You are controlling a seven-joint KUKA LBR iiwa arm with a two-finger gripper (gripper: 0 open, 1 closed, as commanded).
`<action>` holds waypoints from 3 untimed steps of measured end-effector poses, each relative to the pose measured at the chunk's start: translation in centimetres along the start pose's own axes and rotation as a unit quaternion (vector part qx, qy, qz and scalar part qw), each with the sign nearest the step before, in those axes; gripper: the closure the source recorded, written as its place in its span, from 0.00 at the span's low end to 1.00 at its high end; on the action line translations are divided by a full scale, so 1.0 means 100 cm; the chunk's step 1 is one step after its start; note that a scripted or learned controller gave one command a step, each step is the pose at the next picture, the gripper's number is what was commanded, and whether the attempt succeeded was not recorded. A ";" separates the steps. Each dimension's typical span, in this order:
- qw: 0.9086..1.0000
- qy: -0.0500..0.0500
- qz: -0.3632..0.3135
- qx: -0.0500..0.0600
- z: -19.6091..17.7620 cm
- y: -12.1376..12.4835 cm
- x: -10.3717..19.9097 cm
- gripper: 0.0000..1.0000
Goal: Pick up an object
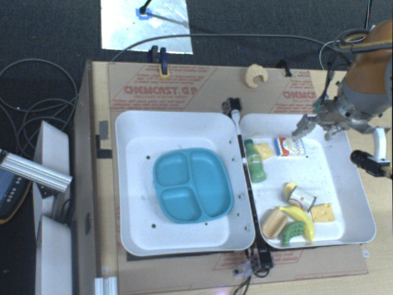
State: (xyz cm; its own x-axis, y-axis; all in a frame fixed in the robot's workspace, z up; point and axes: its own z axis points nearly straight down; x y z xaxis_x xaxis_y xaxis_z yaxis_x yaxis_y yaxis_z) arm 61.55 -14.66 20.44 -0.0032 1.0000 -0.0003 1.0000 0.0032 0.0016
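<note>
Camera view puts the gripper (302,129) low over the far end of the right bin (344,183), with the arm (368,72) leaning in behind it. I can make out one pale finger angled down toward a small red, white and blue carton (288,146), and its tip seems to reach the carton's far edge, but whether the jaws are spread or closed I cannot tell from here, and nothing is visibly caught between them.

Taking that carton as the marker: a yellow block (264,150) lies just beside it toward the divider, and a green bottle (253,161) rests along the divider beyond that. Nearer the front of the bin, well apart from the carton, sit a banana (297,214), a green piece (293,232), a cracker (323,212) and a small can (302,198), crowded together. Across the divider, the left bin (141,140) holds a blue tray (193,185).

As I judge it, the pick is barely begun. The carton looks the likely target, it lies flat on the bin floor, and the grasp and lift are all left to do.
</note>
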 end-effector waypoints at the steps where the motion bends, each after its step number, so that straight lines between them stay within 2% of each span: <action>1: 1.000 0.000 -0.001 0.001 0.079 0.019 0.008 0.00; 2: 1.000 0.000 -0.001 0.000 0.120 0.053 -0.018 0.00; 3: 1.000 -0.001 -0.002 -0.002 0.108 0.054 -0.018 1.00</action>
